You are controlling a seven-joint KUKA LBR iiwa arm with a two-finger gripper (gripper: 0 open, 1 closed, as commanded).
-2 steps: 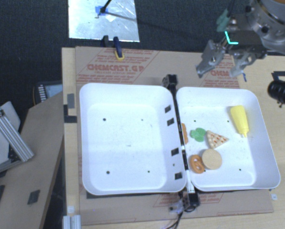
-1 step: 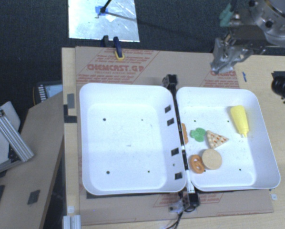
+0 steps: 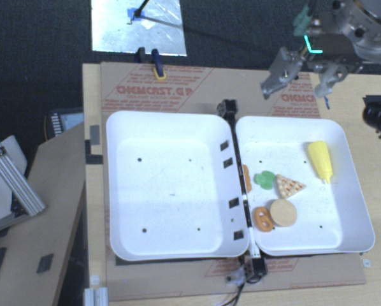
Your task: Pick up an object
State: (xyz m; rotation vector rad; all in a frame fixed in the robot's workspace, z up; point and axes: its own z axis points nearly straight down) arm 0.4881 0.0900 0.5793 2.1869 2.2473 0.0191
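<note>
Round tan disc (image 3: 283, 213) and brown pretzel-shaped piece (image 3: 263, 219), touching, nearest in right white bin (image 3: 350, 190). Triangular pizza-slice toy (image 3: 289, 185), green leafy piece (image 3: 264, 179) just behind; yellow corn-cob toy (image 3: 320, 160) apart, toward far right. Grey two-finger gripper (image 3: 300, 81) above bin's far edge, fingers spread apart, holding nothing. Left white bin (image 3: 123, 139) alongside.

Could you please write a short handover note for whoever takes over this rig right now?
Gripper: open, holding nothing, raised above the far edge of the right bin.
Items, all in the right bin: yellow corn-like piece near the far right; green piece, pizza slice, round tan disc and pretzel clustered near the divider.
Done: nothing picked.
Left: descend, grasp one object, lift.
</note>
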